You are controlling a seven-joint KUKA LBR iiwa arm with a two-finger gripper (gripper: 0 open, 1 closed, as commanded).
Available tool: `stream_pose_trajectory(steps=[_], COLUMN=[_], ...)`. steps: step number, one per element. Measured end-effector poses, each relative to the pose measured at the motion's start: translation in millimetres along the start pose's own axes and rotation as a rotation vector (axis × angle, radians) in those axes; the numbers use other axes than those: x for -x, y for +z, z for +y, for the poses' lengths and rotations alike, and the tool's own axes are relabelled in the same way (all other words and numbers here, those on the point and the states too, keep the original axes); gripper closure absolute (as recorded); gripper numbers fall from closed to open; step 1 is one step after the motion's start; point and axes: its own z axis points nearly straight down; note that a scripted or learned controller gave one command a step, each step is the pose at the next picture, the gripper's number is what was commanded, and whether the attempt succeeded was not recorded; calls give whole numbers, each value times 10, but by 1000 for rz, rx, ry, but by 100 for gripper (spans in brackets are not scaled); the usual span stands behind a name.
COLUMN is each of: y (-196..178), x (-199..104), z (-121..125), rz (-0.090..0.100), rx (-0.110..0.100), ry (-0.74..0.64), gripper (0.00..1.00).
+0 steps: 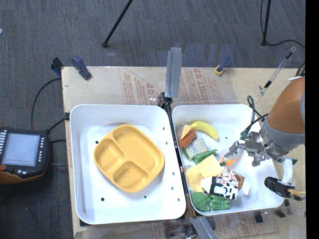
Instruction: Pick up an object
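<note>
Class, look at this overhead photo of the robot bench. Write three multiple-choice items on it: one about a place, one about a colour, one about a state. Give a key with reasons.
1. Where does the banana lie?
A. right bin
B. left bin
C. on the floor

2. What colour is the divided plate?
A. blue
B. yellow
C. red

3. How does the plate sit in the left bin?
A. upside down
B. standing on edge
C. flat, compartments facing up

Key: 1 A, the banana rests near the far side of the right bin. 2 B, the plate is plainly yellow. 3 C, its three hollows show from above.
</note>
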Motion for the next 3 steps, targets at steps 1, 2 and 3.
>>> stream_pose_trajectory(steps=[1, 2, 3], y=[524, 423, -527], x=[44, 54, -835], z=[240, 243, 134], rz=[0, 2, 1], rx=[4, 4, 18], ry=[-67, -63, -172], gripper=[0, 100, 100])
